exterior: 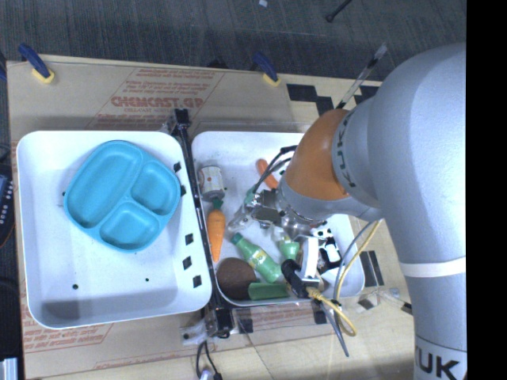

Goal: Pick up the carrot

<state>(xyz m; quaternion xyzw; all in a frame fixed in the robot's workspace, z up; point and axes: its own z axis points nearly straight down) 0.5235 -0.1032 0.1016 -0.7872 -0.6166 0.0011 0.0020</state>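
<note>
Gripper (273,222) position, as we read it from above, is low inside the right bin (238,145), beneath the orange band (321,161) of the grey arm (412,157) that reaches in from the right; its mechanism sits among cables and clutter, and we cannot tell whether it is spread or closed, nor do we see any object held in it. We find the carrot (215,232) lying lengthwise along the left wall of the right bin, its thick end toward the far side and its tip pointing toward the near edge, just to the left of the gripper and apart from it. Beyond the carrot's thick end we note a small can (211,180) with a white and red label. Near the carrot's tip rests a brown rounded object (234,275), and beside it a green bottle (258,260) lies at a slant, with a further green item (268,291) along the near wall. A second small orange piece (265,172) shows at the far side, partly hidden by the wrist. In the left bin (47,291) we see a blue compartment tray (123,194), set toward the far side. Both bins rest on a brown board (158,93) held by blue clamps (36,63).
</note>
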